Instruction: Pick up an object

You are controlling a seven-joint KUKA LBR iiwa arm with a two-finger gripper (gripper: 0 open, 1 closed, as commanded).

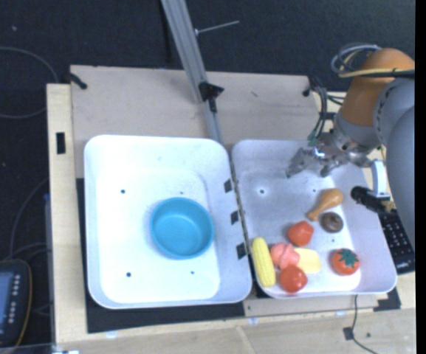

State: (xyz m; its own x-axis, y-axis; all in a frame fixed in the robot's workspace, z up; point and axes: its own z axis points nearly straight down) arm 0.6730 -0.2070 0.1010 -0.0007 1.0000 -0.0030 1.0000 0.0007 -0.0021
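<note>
Bright even overhead light, glare on white bins [153, 153], soft focus, faint shadows

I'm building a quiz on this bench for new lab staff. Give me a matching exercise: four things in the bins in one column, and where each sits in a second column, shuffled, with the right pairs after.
Things:
1. blue bowl
2. corn cob
3. drumstick
4. strawberry

Places:
A. right bin, along its left wall near the front
B. right bin, just below the hand, beside a small brown piece
C. left bin, near its middle
D. right bin, near its front right corner

Pairs: 1-C, 2-A, 3-B, 4-D
</note>
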